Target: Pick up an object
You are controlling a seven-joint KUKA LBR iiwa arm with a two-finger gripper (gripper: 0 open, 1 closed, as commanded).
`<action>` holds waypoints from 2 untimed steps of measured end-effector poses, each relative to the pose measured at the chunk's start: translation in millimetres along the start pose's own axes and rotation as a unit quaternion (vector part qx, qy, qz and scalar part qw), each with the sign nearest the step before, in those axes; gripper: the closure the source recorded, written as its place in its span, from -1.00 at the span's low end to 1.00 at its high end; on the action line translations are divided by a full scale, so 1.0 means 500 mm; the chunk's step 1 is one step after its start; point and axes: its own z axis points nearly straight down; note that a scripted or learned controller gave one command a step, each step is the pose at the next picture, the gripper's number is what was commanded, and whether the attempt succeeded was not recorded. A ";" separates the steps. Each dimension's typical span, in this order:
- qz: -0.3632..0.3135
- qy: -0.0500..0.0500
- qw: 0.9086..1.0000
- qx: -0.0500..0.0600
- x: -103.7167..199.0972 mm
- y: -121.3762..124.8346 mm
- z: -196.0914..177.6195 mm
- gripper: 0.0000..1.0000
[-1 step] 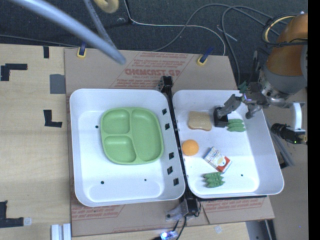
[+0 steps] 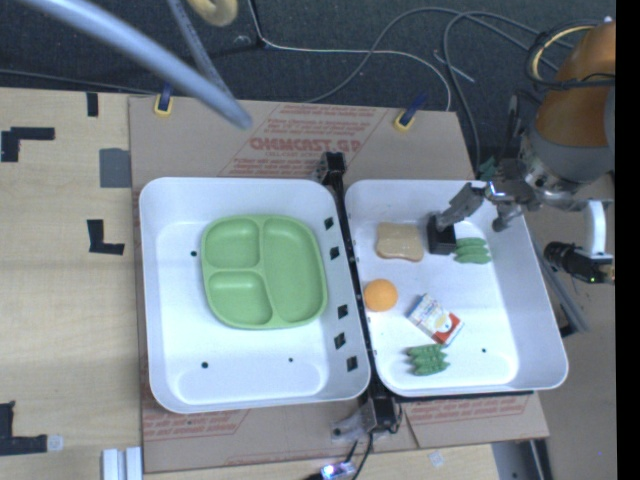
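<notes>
My gripper [image 2: 441, 235] hangs low in the right bin [image 2: 520, 308], at its back. It sits between a tan slice of toast [image 2: 400, 242] on its left and a small green vegetable [image 2: 472, 253] on its right, close to both. An orange ball [image 2: 380, 295] lies toward the bin's left wall. A white and red packet [image 2: 435, 319] lies in the middle, and a dark green leafy piece [image 2: 427, 360] rests near the front. Nothing is visibly lifted off the bin floor.
The left bin [image 2: 170, 298] holds a green divided plate [image 2: 265, 271]. A black divider with clips [image 2: 345, 268] separates the bins. The grey arm with its orange band [image 2: 585, 68] comes in from the right. Cables [image 2: 420, 38] trail behind the bins.
</notes>
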 end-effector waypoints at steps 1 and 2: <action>0.000 0.000 1.000 0.002 0.013 0.002 0.092 -1.00; 0.001 0.000 1.000 0.003 -0.002 -0.014 0.207 -1.00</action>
